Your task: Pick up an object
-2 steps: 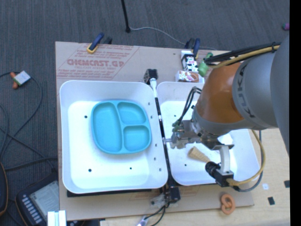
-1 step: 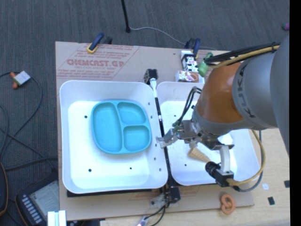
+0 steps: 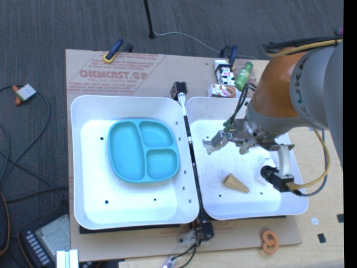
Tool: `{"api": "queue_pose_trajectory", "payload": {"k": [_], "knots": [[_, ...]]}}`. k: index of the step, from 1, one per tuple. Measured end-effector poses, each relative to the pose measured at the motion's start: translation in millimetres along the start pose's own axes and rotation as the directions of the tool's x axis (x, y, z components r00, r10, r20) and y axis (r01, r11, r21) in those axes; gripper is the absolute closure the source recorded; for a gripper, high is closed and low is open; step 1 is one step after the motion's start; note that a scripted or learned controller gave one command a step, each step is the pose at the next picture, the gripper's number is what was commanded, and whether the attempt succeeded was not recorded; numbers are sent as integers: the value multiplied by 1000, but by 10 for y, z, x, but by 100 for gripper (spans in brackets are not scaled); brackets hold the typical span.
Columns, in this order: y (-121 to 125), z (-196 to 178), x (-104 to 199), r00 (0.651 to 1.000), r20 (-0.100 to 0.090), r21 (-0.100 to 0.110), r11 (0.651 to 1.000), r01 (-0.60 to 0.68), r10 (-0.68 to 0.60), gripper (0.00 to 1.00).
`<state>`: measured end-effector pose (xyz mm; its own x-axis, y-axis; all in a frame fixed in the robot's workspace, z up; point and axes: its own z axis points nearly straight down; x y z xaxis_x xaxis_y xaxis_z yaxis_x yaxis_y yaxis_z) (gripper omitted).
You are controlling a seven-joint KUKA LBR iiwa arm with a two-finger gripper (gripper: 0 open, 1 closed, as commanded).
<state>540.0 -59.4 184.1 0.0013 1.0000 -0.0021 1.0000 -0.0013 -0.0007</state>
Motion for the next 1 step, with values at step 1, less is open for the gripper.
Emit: {"api": "queue_pose_trajectory", "payload": {"k": [1], "knots": [[-247, 975, -510, 1000, -1, -3, 1000, 0, 0, 0]]}}
